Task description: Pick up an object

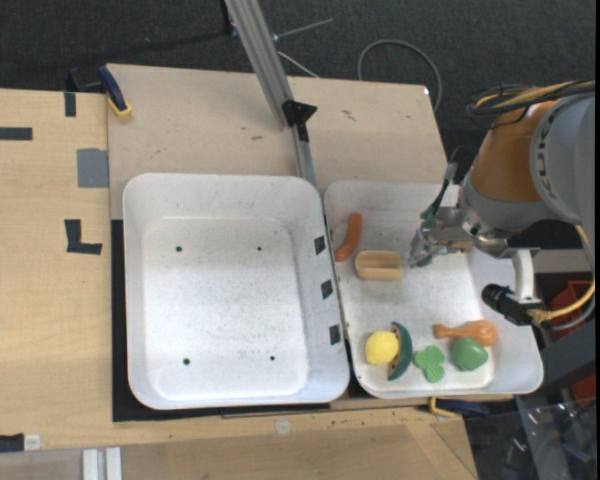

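Tool [420, 255] hovers low in the right bin [500, 298], just right of the tan bread piece [378, 265], can't tell its state; sausage [348, 236] up-left of the bread.

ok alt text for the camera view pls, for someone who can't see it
The arm's hand hangs over the right bin, beside a tan bread piece and near an orange sausage. Yellow, green and orange toy foods lie at the bin's front.

left bin [150, 268] floor open | right bin [500, 298]: mid gap betw bread [378, 265] & yellow ball [382, 347]
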Robot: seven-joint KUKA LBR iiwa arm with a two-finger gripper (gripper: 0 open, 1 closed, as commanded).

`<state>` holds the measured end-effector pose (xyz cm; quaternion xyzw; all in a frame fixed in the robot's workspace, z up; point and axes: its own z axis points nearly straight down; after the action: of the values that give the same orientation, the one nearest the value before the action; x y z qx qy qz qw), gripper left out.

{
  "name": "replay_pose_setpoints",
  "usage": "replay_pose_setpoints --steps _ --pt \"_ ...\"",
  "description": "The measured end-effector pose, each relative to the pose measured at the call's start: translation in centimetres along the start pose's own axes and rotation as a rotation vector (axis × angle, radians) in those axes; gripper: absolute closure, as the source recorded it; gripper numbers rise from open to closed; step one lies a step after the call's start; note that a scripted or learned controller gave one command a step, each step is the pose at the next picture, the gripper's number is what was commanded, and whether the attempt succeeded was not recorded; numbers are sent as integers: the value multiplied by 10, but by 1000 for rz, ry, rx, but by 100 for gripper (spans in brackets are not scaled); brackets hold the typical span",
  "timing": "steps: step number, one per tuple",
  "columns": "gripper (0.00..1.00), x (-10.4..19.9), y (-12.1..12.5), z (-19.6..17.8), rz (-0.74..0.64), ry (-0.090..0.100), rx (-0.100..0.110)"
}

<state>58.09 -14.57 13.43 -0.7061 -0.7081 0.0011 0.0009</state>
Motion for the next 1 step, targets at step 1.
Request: replay_pose_setpoints --steps 1 --pt "100 0 5 -63 1 -1 -7"
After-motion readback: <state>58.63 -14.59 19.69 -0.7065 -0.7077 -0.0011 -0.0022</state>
